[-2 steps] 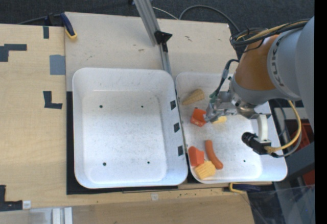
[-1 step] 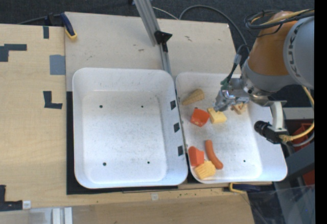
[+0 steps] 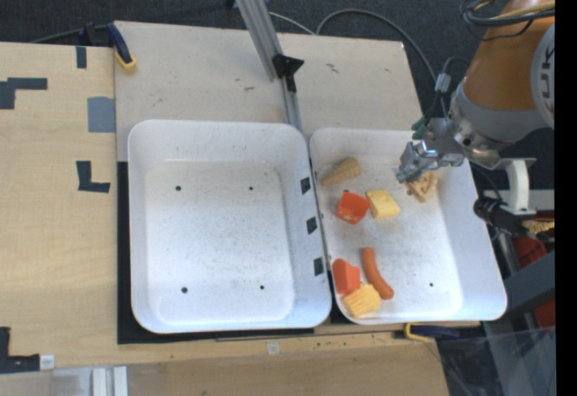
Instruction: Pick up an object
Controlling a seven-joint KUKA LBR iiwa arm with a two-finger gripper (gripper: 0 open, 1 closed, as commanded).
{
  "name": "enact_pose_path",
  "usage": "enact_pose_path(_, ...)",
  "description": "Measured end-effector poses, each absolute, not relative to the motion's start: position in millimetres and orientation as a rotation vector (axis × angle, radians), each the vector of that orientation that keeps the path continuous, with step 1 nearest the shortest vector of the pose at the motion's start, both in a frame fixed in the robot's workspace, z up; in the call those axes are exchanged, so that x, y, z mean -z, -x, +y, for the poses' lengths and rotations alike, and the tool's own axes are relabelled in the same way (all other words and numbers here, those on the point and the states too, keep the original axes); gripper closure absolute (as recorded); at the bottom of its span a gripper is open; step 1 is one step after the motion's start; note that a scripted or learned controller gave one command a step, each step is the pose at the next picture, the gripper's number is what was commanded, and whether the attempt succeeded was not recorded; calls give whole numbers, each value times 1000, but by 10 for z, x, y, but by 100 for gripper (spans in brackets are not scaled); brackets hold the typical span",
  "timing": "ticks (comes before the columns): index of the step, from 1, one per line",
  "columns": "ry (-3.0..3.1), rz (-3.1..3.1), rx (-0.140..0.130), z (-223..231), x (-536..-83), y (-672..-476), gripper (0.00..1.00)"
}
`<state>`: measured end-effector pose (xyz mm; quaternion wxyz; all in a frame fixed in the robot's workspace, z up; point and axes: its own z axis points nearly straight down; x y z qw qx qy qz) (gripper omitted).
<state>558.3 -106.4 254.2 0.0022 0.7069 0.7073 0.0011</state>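
Observation:
My gripper (image 3: 414,167) hangs over the upper right part of the right bin (image 3: 460,281), right above a small tan and orange piece (image 3: 422,188) that shows just under its tip. To its left lie a tan wedge (image 3: 341,172), a red block (image 3: 352,207) and a yellow block (image 3: 383,204). Toward the front of the bin sit a red sausage (image 3: 376,272), an orange-red piece (image 3: 345,275) and a yellow ridged piece (image 3: 363,300).
The left bin (image 3: 216,227) stands beside the right one, sharing a raised middle wall. A grey metal rail (image 3: 257,15) slants down from the top to the bins' junction. The arm's orange band (image 3: 514,51) fills the upper right.

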Motion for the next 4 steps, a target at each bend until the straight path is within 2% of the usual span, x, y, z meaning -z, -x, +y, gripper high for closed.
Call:
enact_pose_path(1, -2220, 2222, 0, -1064, -2685, -5587, 100)
enact_pose_path(3, -2216, 2231, 3, -87, -2407, -5884, 100)
enact_pose_path(4, -2214, 2232, -1, 490, -2422, -6036, 100)
